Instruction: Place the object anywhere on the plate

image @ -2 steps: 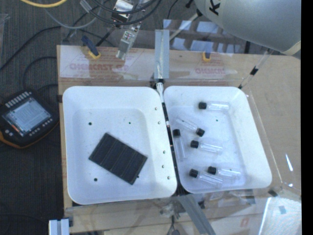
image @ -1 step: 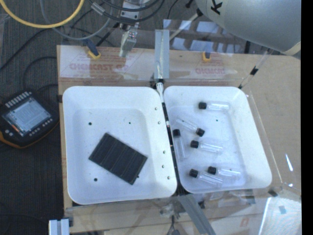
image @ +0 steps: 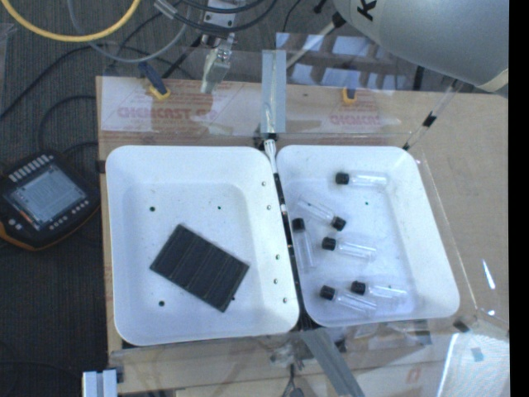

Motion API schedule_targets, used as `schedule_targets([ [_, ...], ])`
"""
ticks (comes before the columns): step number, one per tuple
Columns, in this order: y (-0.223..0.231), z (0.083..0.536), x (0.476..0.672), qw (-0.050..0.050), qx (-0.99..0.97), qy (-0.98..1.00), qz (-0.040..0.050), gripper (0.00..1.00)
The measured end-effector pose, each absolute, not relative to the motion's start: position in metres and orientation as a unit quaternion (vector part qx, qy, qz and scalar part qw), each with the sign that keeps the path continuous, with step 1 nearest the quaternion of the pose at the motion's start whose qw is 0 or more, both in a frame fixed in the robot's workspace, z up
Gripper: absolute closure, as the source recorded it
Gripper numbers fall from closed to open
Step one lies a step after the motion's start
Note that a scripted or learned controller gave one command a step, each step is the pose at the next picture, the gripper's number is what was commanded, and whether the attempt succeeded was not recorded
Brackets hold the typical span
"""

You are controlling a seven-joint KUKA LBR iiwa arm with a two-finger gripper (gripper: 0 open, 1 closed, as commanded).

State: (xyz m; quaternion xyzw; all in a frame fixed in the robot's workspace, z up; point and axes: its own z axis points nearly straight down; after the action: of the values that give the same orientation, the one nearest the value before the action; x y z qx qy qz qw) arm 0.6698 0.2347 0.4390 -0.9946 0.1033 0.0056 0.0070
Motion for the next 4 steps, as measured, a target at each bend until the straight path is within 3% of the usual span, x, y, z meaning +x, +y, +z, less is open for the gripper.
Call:
schedule_targets([
  [4,0.233,0.465,0.676,0.02,-0.993,0.114,0.0156,1.0],
])
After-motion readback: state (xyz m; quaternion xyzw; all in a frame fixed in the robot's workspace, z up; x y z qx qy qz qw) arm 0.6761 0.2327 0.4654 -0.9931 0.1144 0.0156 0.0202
